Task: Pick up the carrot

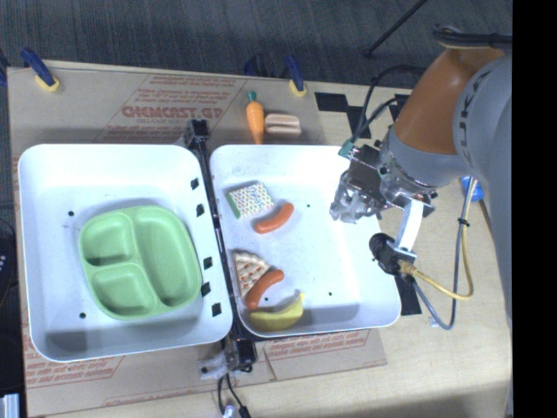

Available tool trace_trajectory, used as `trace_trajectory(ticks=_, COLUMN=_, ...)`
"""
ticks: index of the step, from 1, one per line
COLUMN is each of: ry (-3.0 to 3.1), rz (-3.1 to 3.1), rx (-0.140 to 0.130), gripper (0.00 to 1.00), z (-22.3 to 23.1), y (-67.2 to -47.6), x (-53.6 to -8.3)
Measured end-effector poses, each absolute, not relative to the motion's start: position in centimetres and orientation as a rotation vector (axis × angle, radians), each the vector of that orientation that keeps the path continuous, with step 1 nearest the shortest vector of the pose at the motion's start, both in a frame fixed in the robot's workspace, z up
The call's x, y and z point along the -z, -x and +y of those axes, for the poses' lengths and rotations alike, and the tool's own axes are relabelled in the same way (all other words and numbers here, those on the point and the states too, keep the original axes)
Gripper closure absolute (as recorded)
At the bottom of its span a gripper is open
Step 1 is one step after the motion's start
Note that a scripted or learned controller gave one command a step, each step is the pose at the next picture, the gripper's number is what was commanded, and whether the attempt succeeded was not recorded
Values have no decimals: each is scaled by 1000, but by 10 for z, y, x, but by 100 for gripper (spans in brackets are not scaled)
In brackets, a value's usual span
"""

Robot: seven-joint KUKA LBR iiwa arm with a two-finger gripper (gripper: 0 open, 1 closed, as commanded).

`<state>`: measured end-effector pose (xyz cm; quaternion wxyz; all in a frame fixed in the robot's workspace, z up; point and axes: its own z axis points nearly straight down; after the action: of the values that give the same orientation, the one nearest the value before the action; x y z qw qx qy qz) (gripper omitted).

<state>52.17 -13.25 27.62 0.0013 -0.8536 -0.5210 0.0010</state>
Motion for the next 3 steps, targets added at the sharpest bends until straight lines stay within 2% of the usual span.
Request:
trace_trajectory(ticks=1, ry=2834, rz=-1343, rx=-7, gripper=100, z=-71, y=-488, x=-220)
trace_trajectory(ticks=2, ry=2694, rz=-1608, rx=-5, gripper=100, z=-159, y=-515, x=-170)
trace_trajectory(ticks=3, ry=2094, rz=-2342, rx=-2, gripper=100, z=-180, y=-477, x=-265)
